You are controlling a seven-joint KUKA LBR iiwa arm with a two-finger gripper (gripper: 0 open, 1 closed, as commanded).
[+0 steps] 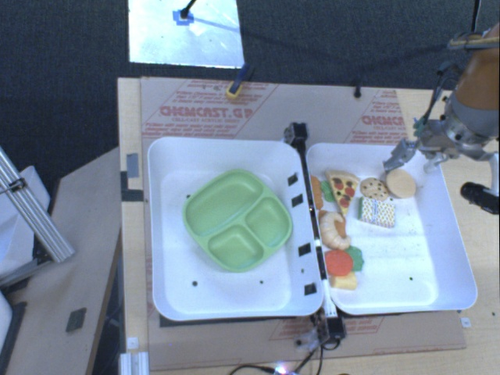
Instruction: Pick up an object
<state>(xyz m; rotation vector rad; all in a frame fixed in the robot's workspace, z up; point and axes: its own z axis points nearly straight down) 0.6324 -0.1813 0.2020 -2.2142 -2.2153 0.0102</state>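
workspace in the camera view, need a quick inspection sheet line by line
surface: bench with printed board under two white bins, left bin and right bin, side by side.
job's things: in the right bin, toy food: pizza slice, cookie, round tan disc, patterned block, croissant, tomato, mostly near the divider.
clutter: green divided plate in the left bin; yellow piece at the bench's far edge.
grippers: pincer above the right bin's far side, near the tan disc; nothing seen between its fingers.
cables: dark cable across the floor behind the bench; wires at the near edge.
surroundings: shiny square panel on dark carpet; metal rail at left.
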